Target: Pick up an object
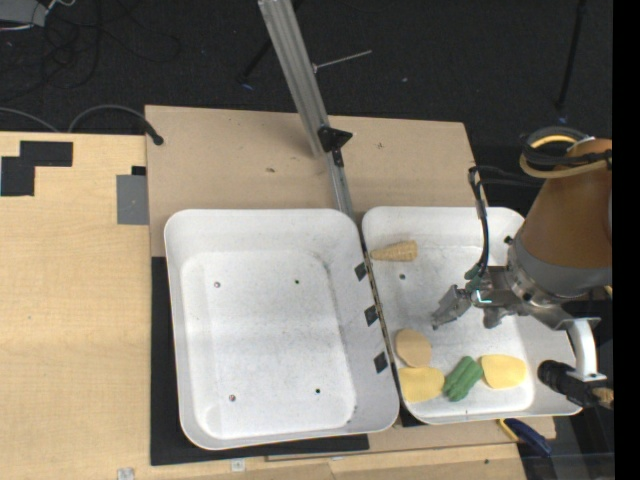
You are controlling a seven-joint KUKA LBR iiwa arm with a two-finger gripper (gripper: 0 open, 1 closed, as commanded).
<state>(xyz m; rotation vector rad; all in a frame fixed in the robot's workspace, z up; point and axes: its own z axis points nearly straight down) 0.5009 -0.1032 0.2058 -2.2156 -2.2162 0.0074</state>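
My gripper [452,308] hangs over the middle of the right bin [440,223], below the arm's orange band, which reaches in from the right. A tan cone-shaped piece [392,252] lies near the bin's left wall, up and left of the gripper. Along the bin's front lie a tan round piece [412,347], a yellow piece [421,384], a green object [461,378] and another yellow piece [503,371]. All of them lie apart from the gripper.
The left bin [262,328] sits beside the right one, with black clips along the shared wall. A slanted metal rail [300,78] rises behind the bins. Cables hang by the arm at the right.
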